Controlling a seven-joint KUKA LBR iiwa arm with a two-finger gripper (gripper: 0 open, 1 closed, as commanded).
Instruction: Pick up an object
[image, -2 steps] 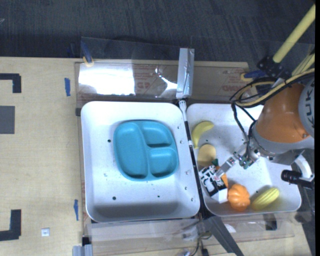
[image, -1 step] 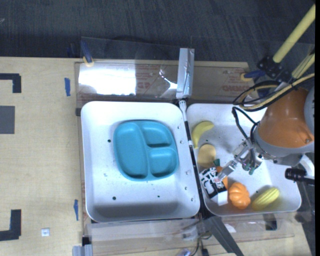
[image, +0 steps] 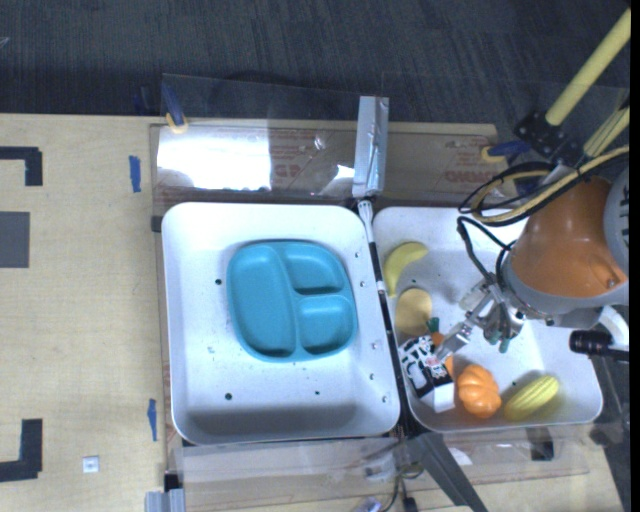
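A pale wooden bench (image: 80, 330) carries two shallow white bins side by side, the left bin (image: 190, 300) larger in view than the right bin (image: 580, 400), their inner walls meeting at a central seam. Black angular marks (image: 22, 165) and small pieces of blue tape (image: 134, 172) sit on the bare wood to the left of the bins. Behind the bins, a clear plastic sheet (image: 250, 150) and a strip of brown cardboard (image: 440, 155) lie along the bench's far edge.
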